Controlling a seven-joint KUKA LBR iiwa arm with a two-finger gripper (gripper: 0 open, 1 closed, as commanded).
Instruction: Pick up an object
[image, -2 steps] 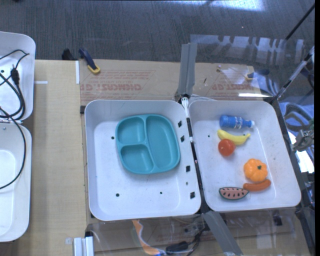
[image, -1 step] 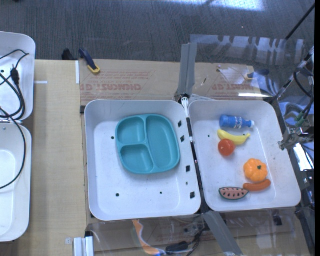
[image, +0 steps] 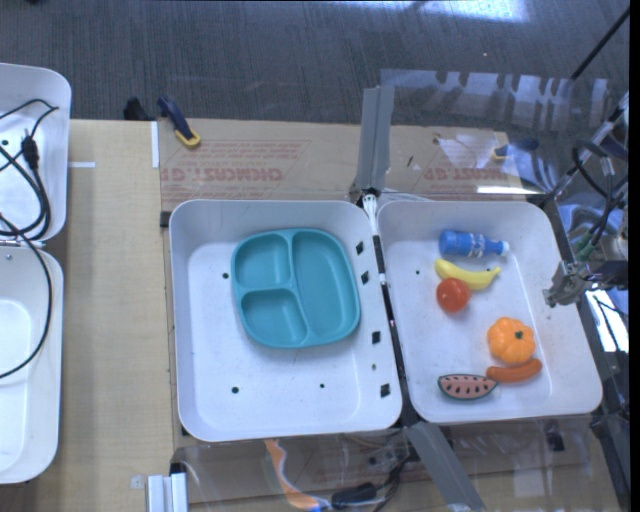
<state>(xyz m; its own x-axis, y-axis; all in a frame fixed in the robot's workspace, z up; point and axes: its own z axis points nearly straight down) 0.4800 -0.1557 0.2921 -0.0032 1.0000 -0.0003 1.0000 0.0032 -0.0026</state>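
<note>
The right bin (image: 430, 390) holds several toy foods. A blue bottle (image: 471, 243) lies on its side near the back. Just in front of it lies a yellow banana (image: 467, 274), with a red tomato (image: 452, 294) touching its left end. Toward the front right sits an orange pumpkin (image: 511, 340), and an orange-red sausage (image: 514, 372) lies against its front. A watermelon slice (image: 467, 386) rests near the front wall.
The left bin (image: 200, 400) holds a teal divided plate (image: 296, 288). A metal post (image: 374, 140) rises behind the seam between the bins. Cables and a bracket (image: 566, 285) crowd the right bin's right edge. White trays with black cables (image: 25, 180) stand at far left.
</note>
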